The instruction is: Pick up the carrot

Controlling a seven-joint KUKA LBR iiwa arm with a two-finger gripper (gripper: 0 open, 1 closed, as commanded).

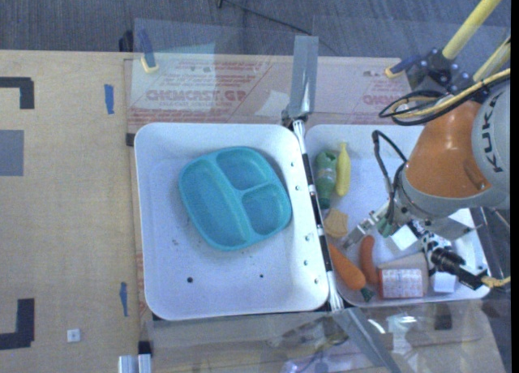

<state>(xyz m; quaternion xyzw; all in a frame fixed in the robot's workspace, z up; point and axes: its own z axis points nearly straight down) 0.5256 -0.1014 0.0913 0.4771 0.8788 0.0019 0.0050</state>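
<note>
The claw [375,224] hangs low in the right bin [361,146], under the grey wrist and the orange band [444,160] of the arm that comes in from the right; whether it is released or clenched cannot be told at this slant, and nothing shows between its tips. Just below it and a little to its left lies the carrot [347,269], an orange taper slanting along the bin's left wall, apart from the claw. Right beneath the claw, beside the carrot, lies a short reddish sausage-like piece [368,256]. Lower right of the claw sits a small container with a pink label [401,282]. To the claw's left rests a pale yellow chunk [336,222], and further up on that side stand a green bottle-shaped toy [326,173] and a yellow banana [344,169], close together. Well off to the left, past the divide, the left bin [162,282] holds a teal plate [235,197] with three compartments. Both bins rest on the wooden surface [65,225].
</note>
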